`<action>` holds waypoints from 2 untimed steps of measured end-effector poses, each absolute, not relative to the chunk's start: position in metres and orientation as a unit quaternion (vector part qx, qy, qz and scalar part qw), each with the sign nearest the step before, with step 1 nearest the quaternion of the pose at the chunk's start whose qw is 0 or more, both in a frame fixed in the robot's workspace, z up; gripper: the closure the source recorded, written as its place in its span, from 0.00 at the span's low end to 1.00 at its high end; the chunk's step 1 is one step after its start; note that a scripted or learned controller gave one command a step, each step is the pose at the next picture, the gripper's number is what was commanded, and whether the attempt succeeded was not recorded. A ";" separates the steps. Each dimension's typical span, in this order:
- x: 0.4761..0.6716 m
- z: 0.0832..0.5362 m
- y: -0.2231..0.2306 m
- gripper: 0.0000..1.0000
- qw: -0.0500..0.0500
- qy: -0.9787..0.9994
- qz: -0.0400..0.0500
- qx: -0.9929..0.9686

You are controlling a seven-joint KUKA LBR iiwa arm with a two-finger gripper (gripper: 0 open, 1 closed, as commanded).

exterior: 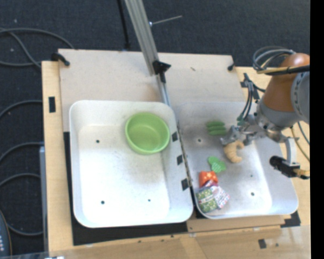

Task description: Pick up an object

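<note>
We see hand (236, 140) low in right bin (270, 198), just above tan piece (234, 152); grip state unclear to us. Nothing lifted yet; pick remains.

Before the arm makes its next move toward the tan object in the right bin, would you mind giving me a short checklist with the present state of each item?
1. Gripper is over the right bin: ok.
2. Tan object lies just below the gripper, within easy reach: ok.
3. Object already between the fingers: cannot tell, too small and blurred.
4. Room around the target: ok; the green block and the small green piece lie apart from it.
5. The red item and the printed packet sit near the bin's front left corner, out of the way: ok.
6. Green bowl is in the left bin, out of the path: ok.
</note>
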State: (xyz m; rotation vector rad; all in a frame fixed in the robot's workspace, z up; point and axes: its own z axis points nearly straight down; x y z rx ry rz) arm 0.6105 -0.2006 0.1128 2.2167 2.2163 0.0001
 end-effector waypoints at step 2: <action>0.620 0.216 -0.190 1.00 0.003 0.709 0.002 0.705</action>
